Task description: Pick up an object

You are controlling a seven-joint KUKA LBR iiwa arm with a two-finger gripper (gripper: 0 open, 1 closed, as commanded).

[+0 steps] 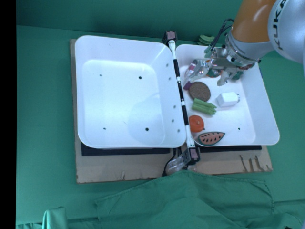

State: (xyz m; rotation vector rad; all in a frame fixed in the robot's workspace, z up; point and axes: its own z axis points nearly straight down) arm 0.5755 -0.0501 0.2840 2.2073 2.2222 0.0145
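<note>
**Arm hovering over the right bin, no object taken yet**

The grey and orange arm is reaching in from the upper right of the frame, and its gripper is hanging over the upper part of the right bin. Finger state: cannot tell, since the gripper body is covering that spot. Nothing is showing as held, so I am judging this as the approach step, with the pick itself not yet done.

Next move, by my reading: choosing one item, lining up above it and coming down with room on both sides. The items are sitting close together, so a neighbour could get nudged.

Containers, largest first:
- The left bin is taking up the centre-left of the frame; its floor is showing only small dark dots.
- The right bin is carrying all the candidates, at centre-right.

Contents, largest first:
- Watermelon slice, near the lower edge of the bin.
- Brown round disc, just below and left of the gripper.
- White block, right of the disc, nearest under the gripper.
- Green bundle, just below the disc.
- Orange round item, between bundle and watermelon.
- Small pink and white item, just left of the gripper.
</note>
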